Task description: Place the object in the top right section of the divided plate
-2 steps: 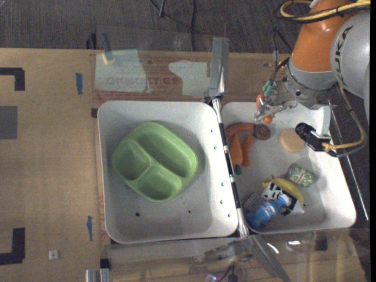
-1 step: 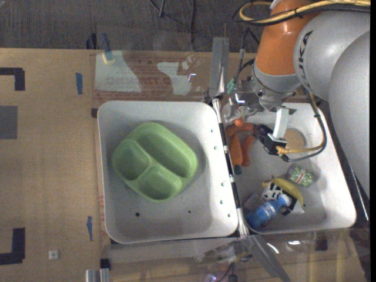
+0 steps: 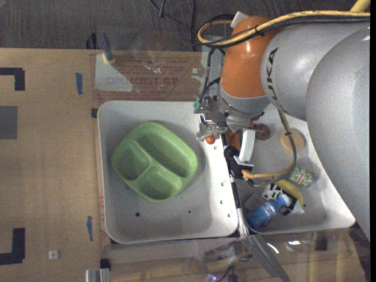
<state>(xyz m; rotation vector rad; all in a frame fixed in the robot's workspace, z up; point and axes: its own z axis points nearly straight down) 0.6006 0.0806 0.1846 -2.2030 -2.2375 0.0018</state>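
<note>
Overhead, at a slant: two shallow white bins sit side by side on a brown cardboard-coloured bench (image 3: pixel 47 157). The left bin (image 3: pixel 164 222) holds a green divided plate (image 3: pixel 155 127) w/ three sections, lying flat and turned at an angle, toward the bin's upper middle.

The grey arm (image 3: pixel 305 57) w/ its orange band comes in from the view's right and fills the upper-right corner. Its gripper (image 3: pixel 208 128) points down over the strip where the two bins meet, just beside the plate's right edge. Can't tell whether the gripper is spread or pressed together, as the wrist blocks most of it.

A small orange-red item (image 3: pixel 209 138) shows right at the gripper's tip, above the left bin's right rim. It's possibly the object to be placed, but it's too small and blurred to say what it is or whether it's being held. It's near the plate but not on it.

The right bin (image 3: pixel 329 210) holds a loose group of things. A blue bottle (image 3: pixel 264 213) lies on its side near the bottom-left corner, w/ a banana (image 3: pixel 292 191) just above it. A small green-and-white item (image 3: pixel 301 176) sits beside the banana. Higher up are a pale wooden disc (image 3: pixel 292 141) and a brown round piece (image 3: pixel 261 133), close to the wrist.
</note>
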